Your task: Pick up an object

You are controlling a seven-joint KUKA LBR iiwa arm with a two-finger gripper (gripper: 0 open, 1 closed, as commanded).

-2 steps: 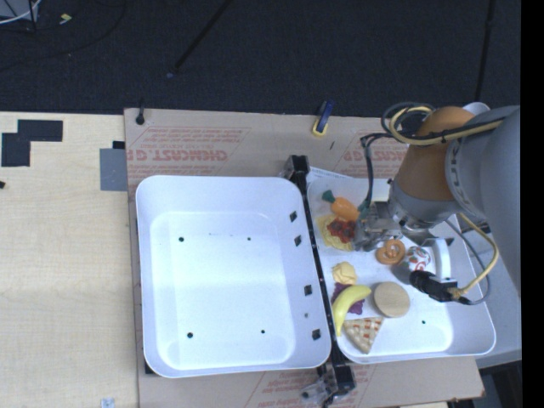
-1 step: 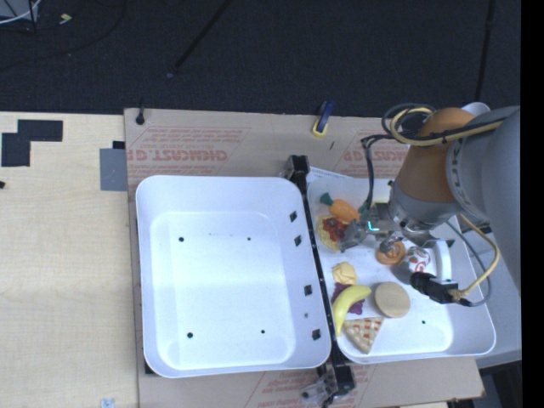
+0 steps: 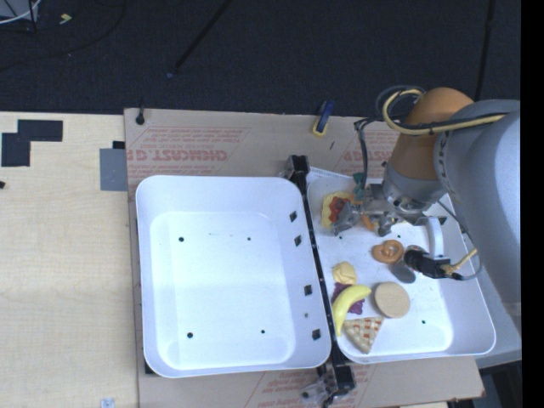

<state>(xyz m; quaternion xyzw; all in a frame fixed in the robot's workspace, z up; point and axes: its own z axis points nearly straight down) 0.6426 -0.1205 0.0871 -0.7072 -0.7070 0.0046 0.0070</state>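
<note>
Down at the lower right of the frame, in the right white bin (image 3: 442, 334), lay a triangular pizza-slice toy (image 3: 362, 333), a curved yellow banana (image 3: 347, 303), a tan round disc (image 3: 392, 299), a pale yellow lump (image 3: 344, 272) and a small brown swirled pastry (image 3: 388, 251). Further up, the gripper (image 3: 367, 213) sat low over a red-and-yellow toy (image 3: 337, 208); whether it was apart or together, I couldn't tell. The left white bin (image 3: 161, 228) lay beside.

A robot lab. A grey arm (image 3: 476, 185) reaches over two white bins (image 3: 153, 228) on a bench (image 3: 59, 270). Loose cables (image 3: 34, 7) trail behind.
</note>
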